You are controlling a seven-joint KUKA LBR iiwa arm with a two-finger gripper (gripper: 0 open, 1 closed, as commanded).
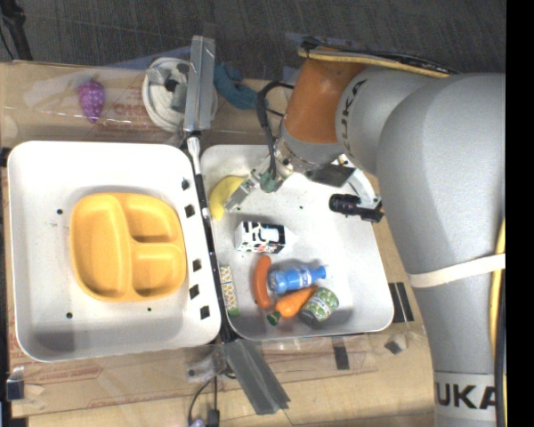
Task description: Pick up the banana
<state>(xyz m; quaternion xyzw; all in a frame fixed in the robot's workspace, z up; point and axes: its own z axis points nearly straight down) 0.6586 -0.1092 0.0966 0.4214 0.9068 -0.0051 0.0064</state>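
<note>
End effector [249, 188] low at banana [223, 194] by right bin's [374, 265] left wall; finger state indiscernible

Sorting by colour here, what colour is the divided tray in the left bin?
Yellow-orange tray, camera view.

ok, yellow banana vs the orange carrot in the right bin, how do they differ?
The yellow banana lies at the right white bin's upper-left, right by the gripper; the orange carrot lies near the bottom, packed among other items. The banana looks fatter and partly hidden; the carrot slimmer. Both share one bin.
</note>
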